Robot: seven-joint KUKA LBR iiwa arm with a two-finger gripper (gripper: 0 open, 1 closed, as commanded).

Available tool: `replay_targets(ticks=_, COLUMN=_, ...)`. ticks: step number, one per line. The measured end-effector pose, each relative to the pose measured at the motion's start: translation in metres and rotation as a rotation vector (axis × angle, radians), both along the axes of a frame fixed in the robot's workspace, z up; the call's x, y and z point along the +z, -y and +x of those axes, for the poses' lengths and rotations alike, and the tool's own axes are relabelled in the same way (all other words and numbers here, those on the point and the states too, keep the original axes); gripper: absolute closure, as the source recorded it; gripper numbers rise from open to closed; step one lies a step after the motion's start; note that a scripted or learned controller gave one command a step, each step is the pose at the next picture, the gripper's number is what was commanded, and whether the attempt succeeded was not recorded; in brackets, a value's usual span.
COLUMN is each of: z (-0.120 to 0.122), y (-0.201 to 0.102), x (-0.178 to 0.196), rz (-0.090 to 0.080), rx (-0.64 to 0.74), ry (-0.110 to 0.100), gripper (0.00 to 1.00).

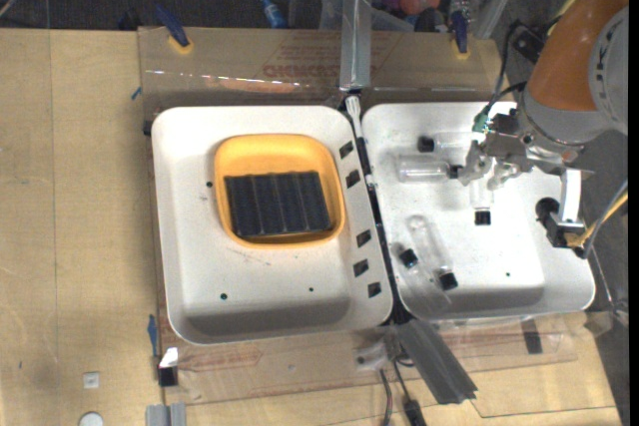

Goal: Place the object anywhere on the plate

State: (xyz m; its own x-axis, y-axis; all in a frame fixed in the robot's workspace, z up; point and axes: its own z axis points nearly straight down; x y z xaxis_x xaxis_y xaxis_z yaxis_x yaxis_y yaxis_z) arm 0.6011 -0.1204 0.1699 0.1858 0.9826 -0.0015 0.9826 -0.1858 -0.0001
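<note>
1. My gripper (pixel 486 177) hangs over the right bin (pixel 519 289), toward its far side; I cannot tell how it stands or whether it has hold of anything.
2. Clear tubes with black caps lie in the right bin: one (pixel 421 171) just left of my gripper, two (pixel 424 249) nearer, at the bin's left.
3. The orange plate (pixel 278 151) sits in the left bin (pixel 200 304), bearing a black ribbed block (pixel 277 205).

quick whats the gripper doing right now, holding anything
gripper: over the right bin, near a clear tube; open or shut cannot be told, nothing seen held.
</note>
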Motion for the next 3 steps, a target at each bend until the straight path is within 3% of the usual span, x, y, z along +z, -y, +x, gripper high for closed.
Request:
replay_targets(ticks=1, z=0.052, y=-0.006, x=0.003, rz=0.000, rx=0.226, ry=0.002, gripper=1.00)
replay_targets(ticks=2, z=0.066, y=-0.031, x=0.032, rz=0.000, rx=0.307, ry=0.002, gripper=1.00)
replay_targets(ticks=3, z=0.066, y=-0.045, x=0.030, rz=0.001, rx=0.475, ry=-0.001, gripper=1.00)
